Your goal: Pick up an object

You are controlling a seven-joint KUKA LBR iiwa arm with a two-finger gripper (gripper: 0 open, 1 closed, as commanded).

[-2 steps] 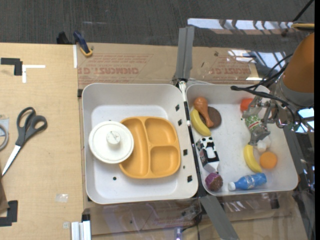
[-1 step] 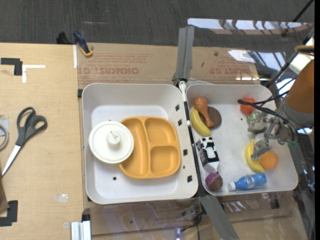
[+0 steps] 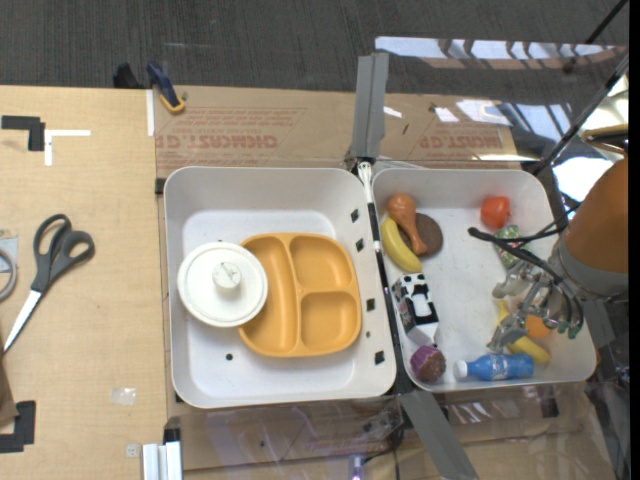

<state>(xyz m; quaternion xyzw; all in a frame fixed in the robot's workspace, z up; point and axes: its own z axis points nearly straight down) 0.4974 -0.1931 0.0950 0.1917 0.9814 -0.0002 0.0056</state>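
Cardboard and pale wood cover the bench (image 3: 80, 298) under 2 white bins. At the frame's lower right, the claw (image 3: 527, 313) hangs low in the right bin (image 3: 455, 258); whether it is wide or narrow cannot be told. A good grasp would centre on the orange object (image 3: 540, 326) beneath it. Nearby lie a blue bottle (image 3: 497, 368), banana (image 3: 400, 247) and red ball (image 3: 495, 211). The left bin (image 3: 260, 193) holds a yellow tray (image 3: 305, 293) and white lid (image 3: 223, 283).
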